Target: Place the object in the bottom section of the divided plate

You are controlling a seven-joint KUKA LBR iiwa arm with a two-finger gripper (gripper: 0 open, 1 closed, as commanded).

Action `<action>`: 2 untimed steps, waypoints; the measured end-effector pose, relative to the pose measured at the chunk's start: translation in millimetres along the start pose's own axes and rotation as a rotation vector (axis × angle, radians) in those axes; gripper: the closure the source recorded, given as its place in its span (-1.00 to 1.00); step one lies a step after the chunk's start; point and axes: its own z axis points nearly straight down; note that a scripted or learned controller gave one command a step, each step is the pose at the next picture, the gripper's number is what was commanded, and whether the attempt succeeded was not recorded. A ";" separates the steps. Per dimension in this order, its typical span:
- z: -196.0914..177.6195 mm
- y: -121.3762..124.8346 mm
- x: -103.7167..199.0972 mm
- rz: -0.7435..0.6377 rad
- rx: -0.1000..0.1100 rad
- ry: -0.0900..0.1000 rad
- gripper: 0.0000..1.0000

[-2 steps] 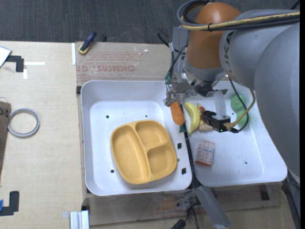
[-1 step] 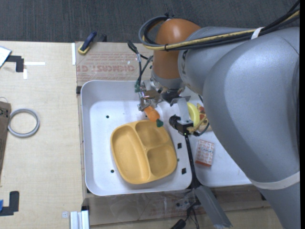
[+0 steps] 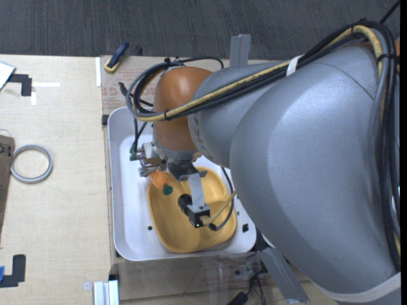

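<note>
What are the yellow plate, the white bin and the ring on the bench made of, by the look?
Mustard-yellow divided plate: probably moulded plastic, with smooth rounded ridges and a soft sheen. Shallow white bin: likely thin formed plastic, glossy, with rounded corners and a rolled rim. Grey ring on the wooden bench: looks like a tape roll, though metal can't be ruled out.

The arm [image 3: 305,164] is a bulky, smooth-shelled body of matte grey, its rounded casings filling the right half of the frame, with a pale seam line curving along the lower right edge. Above the wrist sits a glossy orange-brown band [image 3: 178,107], domed like a bulb, at upper centre. A yellowish braided hose [image 3: 254,75] runs across the grey shell from the upper right, held by a white strap, alongside thin black cables [image 3: 143,88] that loop out at the band's left. Below the band, a small metal wrist block [image 3: 156,157] carries a grey finger-like piece [image 3: 196,196] with a black fitting.
</note>
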 end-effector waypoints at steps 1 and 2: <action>2.8 -0.2 -0.3 -0.004 -0.001 -0.002 -1.00; -6.5 0.9 -7.6 0.003 0.000 -0.013 1.00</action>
